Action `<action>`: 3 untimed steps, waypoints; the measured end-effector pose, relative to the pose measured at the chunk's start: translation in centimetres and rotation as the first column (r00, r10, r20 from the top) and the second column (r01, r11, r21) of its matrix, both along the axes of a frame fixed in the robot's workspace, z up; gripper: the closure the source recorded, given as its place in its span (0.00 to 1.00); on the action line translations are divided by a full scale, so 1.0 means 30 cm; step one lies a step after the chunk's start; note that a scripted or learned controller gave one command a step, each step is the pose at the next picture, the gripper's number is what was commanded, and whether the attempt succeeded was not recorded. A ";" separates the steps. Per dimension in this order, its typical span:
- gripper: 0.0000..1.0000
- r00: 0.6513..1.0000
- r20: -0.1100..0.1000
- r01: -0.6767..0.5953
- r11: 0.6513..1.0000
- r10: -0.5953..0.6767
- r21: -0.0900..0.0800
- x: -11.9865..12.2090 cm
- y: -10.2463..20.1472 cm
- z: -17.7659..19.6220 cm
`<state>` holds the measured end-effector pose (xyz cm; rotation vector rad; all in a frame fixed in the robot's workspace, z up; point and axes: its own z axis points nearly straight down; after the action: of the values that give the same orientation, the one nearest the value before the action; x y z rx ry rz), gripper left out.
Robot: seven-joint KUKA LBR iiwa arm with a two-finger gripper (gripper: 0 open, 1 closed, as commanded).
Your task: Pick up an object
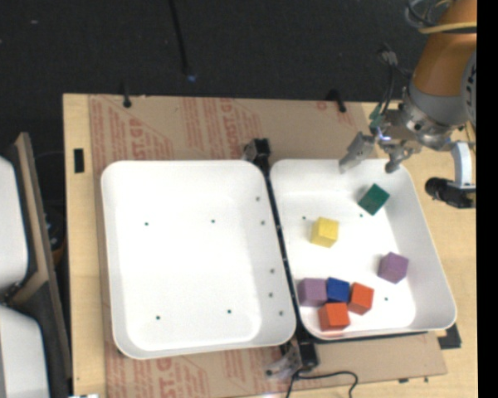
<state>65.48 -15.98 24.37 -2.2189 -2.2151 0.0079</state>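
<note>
The left white bin (pixel 191 255) fills the center-left of the frame on the counter (pixel 174 131). Just beside it, the right white bin (pixel 427 255) holds 7 blocks: a yellow block (pixel 324 231) near its middle, a green block (pixel 373 198) toward the upper right, a purple block (pixel 393 266) at the right, and along the lower edge a cluster of a purple block (pixel 313 290), a blue block (pixel 338 288), and 2 orange blocks (pixel 362 297) (pixel 334 315). At the upper right of the frame, the end effector (pixel 372 157) hangs above the bin's far edge, its 2 fingers spread apart with nothing between them, just above the green block.
</note>
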 end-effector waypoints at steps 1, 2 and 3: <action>0.00 1.000 0.009 -0.001 1.000 0.001 -0.001 0.005 0.001 0.018; 0.00 1.000 0.005 -0.001 1.000 0.001 -0.001 0.001 0.004 -0.121; 0.00 1.000 0.004 -0.001 1.000 0.001 -0.001 0.008 -0.019 -0.321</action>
<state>65.72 -16.55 14.73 -2.2206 -2.2187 0.0041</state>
